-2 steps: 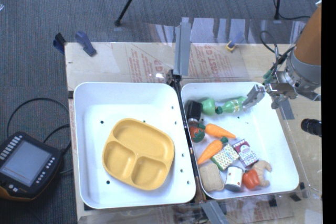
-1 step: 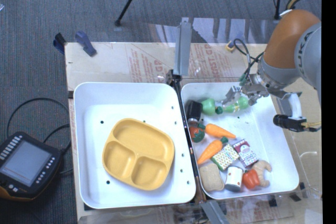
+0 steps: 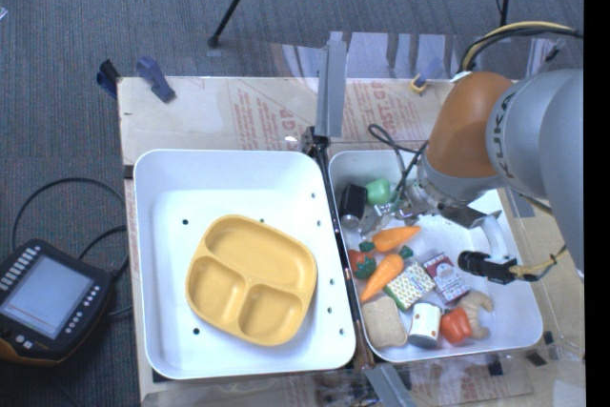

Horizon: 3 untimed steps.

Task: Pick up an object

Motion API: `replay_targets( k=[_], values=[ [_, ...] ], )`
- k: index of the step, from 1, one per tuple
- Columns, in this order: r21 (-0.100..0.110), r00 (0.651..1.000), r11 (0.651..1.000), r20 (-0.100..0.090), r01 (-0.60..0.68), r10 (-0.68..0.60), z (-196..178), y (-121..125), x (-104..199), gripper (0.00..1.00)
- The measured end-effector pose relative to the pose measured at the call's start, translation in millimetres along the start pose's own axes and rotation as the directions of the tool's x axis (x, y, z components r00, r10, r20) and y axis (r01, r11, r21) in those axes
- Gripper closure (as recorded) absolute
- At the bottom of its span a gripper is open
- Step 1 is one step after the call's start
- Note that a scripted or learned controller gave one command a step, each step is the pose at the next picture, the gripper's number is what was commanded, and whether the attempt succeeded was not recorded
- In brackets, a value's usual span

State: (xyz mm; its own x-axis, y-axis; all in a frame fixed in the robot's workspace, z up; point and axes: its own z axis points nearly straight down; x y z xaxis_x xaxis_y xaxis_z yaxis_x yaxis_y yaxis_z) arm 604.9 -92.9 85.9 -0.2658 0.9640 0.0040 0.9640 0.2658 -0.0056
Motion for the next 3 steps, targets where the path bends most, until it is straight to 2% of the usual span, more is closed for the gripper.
replay_targets(
  k=[1, 2, 3],
  values=[
    [-0.001, 0.991, 0.991, 0.001, 0.135, -0.135, -0.3, -46.6, 16.2, 0.0],
    [-0.005, 0.935, 0.935, 0.006, 0.354, -0.354, -74.4, -54.6, -11.7, 0.0],
    [0.001, 0.887, 0.887, -0.002, 0.461, -0.461, 2.2, -36.2, -8.4, 0.0]
  ],
)
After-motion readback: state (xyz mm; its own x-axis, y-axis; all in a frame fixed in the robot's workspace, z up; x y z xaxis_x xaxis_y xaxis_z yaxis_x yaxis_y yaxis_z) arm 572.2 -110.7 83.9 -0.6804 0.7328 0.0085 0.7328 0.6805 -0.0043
